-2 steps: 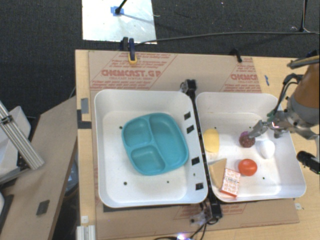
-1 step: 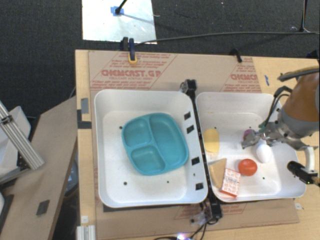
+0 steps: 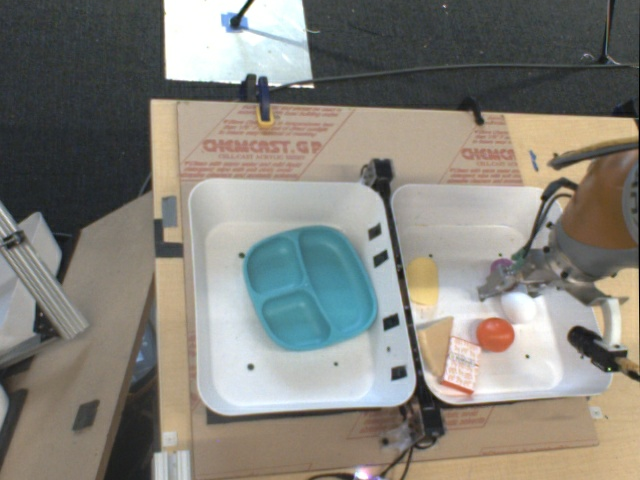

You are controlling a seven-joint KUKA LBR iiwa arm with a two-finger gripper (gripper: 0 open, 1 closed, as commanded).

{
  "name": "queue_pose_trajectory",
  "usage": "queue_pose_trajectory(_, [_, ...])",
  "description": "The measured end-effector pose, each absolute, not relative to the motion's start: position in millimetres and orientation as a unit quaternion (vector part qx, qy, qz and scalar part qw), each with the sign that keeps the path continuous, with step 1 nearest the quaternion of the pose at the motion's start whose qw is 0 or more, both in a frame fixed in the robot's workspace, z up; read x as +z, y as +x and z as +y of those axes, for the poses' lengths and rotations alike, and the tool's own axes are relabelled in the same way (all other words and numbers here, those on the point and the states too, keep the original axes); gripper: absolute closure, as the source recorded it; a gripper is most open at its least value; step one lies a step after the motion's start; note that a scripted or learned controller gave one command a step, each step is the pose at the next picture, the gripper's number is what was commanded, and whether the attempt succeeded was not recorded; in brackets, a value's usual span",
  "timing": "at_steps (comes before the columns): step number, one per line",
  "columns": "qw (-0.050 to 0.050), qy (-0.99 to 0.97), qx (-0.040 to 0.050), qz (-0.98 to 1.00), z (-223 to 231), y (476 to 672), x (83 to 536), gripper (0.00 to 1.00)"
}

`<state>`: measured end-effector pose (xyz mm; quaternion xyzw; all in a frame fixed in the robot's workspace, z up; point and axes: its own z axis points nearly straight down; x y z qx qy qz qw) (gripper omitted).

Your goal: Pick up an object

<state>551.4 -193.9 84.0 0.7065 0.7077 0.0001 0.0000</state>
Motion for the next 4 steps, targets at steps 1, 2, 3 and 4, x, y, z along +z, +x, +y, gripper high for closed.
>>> queue_pose_trajectory(1, [0.002, 0.706, 0.0012, 0.708, -194, 552.7, 96, 1.00])
queue_pose_trajectory(2, [0.003, 0.706, 0.0014, 0.708, -192, 546.9, 143, 1.00])
queue_pose_trajectory(3, [0.003, 0.706, 0.0015, 0.708, -203, 549.7, 193, 1.00])
queue_pose_trajectory(4, [0.004, 0.706, 0.0019, 0.709, -203, 551.6, 248, 1.00])
